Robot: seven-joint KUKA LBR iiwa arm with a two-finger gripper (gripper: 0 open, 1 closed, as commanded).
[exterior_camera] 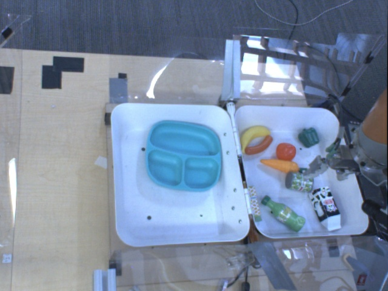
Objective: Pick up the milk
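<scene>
The milk [325, 208] is a small white carton with black cow patches and a red label. It lies on its side near the front right corner of the right bin [348, 126]. My gripper [324, 156] hangs over the right side of that bin, just beyond the carton and above it in the view, and is apart from it. Its fingers stand open with nothing between them. One fingertip [314, 165] is close to a small can [299, 181].
The right bin also holds a banana [253, 134], a sausage [259, 144], a tomato [286, 151], a carrot [279, 165], a green pepper [308, 137] and a green bottle [284, 214]. A blue divided plate [183, 155] sits in the left bin [130, 180].
</scene>
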